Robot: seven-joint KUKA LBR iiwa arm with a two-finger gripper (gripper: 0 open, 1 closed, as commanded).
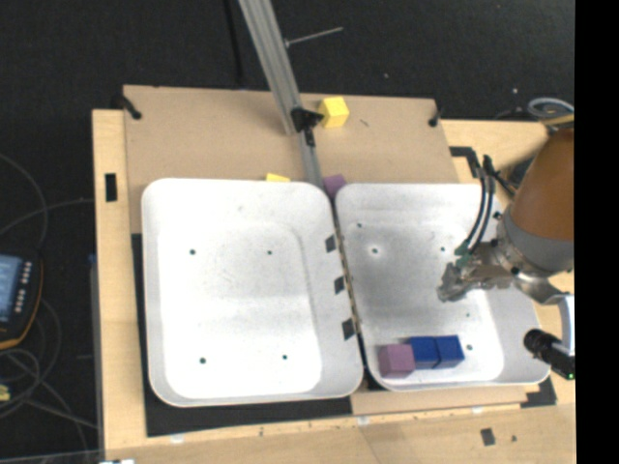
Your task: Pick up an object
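Blue block [433, 350] & purple block [396, 359] sit touching along the right bin [406, 220] front wall, gripper [455, 286] hovering above w/ nothing in it, fingers' state unclear — risk: a grab snags both, or clips the wall.

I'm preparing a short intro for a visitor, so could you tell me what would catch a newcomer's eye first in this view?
The grey arm with its orange band reaches in from the right, its gripper over the right bin. At that bin's near edge sit a purple block and blue block, side by side. A yellow block lies on the board behind the bins.
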